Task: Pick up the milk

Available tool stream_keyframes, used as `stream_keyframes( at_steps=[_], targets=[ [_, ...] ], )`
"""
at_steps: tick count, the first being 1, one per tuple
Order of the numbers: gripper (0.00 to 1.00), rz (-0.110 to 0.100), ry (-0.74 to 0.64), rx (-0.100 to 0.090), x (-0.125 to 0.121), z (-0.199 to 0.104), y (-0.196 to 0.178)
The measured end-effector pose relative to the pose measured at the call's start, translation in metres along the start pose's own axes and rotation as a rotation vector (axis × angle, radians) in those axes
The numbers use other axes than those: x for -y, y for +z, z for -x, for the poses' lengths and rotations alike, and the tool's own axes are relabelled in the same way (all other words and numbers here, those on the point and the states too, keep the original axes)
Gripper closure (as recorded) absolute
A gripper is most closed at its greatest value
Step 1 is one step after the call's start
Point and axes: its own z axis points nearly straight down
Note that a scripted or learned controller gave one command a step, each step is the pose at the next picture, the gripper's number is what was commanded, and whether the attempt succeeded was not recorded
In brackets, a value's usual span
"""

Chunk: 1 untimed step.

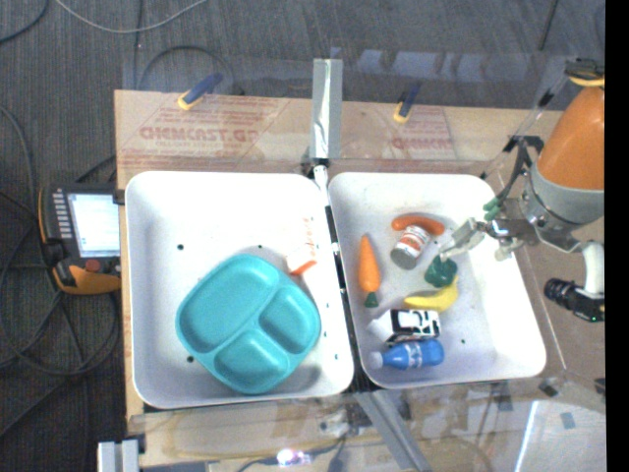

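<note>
The milk (414, 323), a small black-and-white carton, lies near the front of the right bin (511, 347). It sits between a yellow banana (433, 298) behind it and a blue bottle (412, 356) in front. My gripper (458, 241) hangs over the back right part of that bin, just above a green item (441, 271). It is well behind the milk and to its right, not touching it. The grey arm with its orange band (578, 146) comes in from the right edge.
Also in the right bin are an orange carrot (369, 266), a grey can with a red label (411, 247) and a red sausage (418, 222). The left bin (157, 224) holds a teal divided plate (250, 323) and a small orange piece (303, 266).
</note>
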Motion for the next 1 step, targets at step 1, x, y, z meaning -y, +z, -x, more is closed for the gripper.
stream_keyframes(
  at_steps=[1],
  targets=[
    [0.0,0.014,-0.02,0.004,0.0207,-0.0606,0.11]
  ],
)
